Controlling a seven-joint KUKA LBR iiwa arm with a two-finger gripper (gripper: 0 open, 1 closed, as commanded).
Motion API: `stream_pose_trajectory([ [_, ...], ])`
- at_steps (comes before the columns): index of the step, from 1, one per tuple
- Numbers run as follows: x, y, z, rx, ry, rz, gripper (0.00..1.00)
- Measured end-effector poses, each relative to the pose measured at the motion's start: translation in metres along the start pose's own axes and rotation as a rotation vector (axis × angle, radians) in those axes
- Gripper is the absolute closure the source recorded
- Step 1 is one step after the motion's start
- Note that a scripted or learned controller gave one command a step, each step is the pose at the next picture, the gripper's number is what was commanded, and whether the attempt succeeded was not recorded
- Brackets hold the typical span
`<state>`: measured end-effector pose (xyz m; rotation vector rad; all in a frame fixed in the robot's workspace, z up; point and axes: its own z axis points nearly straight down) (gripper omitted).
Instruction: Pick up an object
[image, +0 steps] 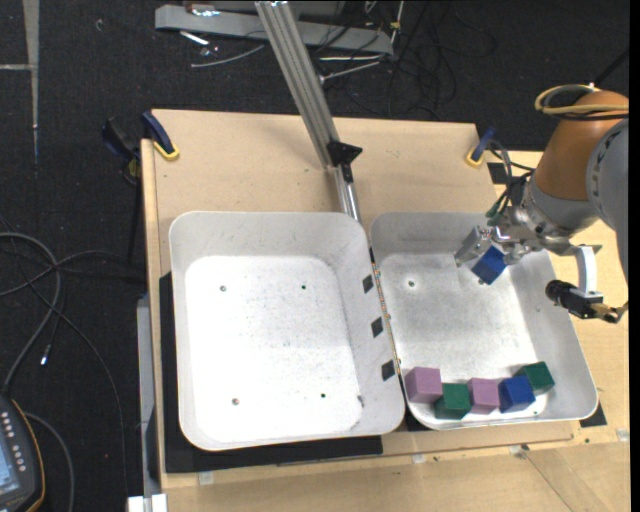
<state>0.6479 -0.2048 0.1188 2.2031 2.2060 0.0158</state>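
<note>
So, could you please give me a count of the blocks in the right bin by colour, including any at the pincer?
Purple blocks: 2
Green blocks: 2
Blue blocks: 2, one of them between the fingers of the pincer
Total: 6

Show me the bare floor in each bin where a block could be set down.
The left bin has open floor wall to wall. In the right bin, the middle is free, between the gripper with its blue block and the near wall. That near wall is crowded by a row of blocks.
</note>
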Motion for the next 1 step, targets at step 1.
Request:
stream_pose_trajectory([
  [1,-0.0089,0.0054,0.0036,-0.005,-0.003,-0.004,0.00],
])
